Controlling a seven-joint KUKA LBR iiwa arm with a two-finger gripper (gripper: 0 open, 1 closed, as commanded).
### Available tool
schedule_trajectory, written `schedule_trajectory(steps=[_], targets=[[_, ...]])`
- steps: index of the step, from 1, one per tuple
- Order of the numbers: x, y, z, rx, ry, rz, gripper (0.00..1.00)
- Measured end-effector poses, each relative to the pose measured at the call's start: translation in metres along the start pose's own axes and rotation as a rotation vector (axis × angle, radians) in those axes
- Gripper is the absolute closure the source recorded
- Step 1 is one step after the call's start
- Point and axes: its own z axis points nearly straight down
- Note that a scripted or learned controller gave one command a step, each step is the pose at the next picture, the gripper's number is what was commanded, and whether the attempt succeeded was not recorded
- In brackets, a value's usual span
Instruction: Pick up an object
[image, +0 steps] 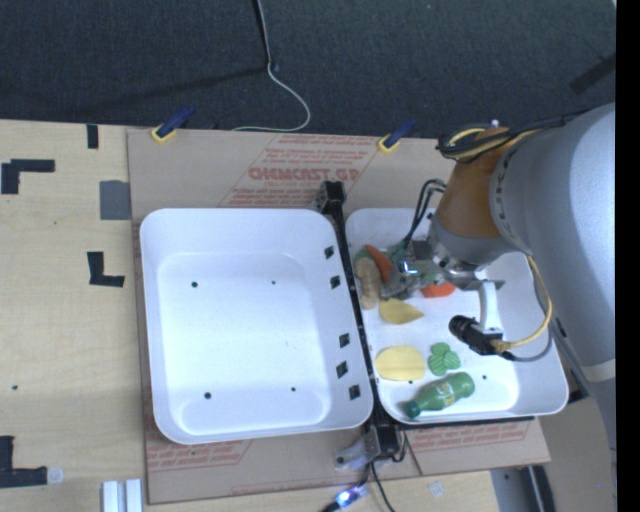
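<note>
The right bin (535, 395) holds several small toy foods. A green bottle (440, 393) lies near its front edge, with a green leafy piece (443, 356) just behind it. A yellow round piece (399, 363) and a smaller yellow wedge (401, 313) lie toward the bin's left side. An orange and tan piece (371, 268) rests against the left wall, and a red-orange piece (438, 291) peeks out under the wrist. My gripper (404, 272) is low in the bin's back left part, right beside the orange and tan piece. Its tips are too small and dark to read.
The left bin (160, 240) sits beside the right one, with a black hinge strip (341, 290) between them. Both rest on a cardboard sheet (290, 170). The grey arm (560, 220) and a black cable (480, 335) cover the right bin's back right part.
</note>
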Motion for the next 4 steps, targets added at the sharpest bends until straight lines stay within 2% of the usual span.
schedule_trajectory(steps=[1, 2, 3, 4], targets=[[0.001, 0.001, -0.009, 0.001, 0.001, -0.002, 1.00], [-0.001, 0.001, -0.009, 0.001, -0.003, -0.001, 0.00], [-0.009, 0.059, 0.001, 0.022, -0.016, 0.004, 0.00], [-0.002, 0.061, -0.009, 0.002, -0.007, 0.002, 1.00]])
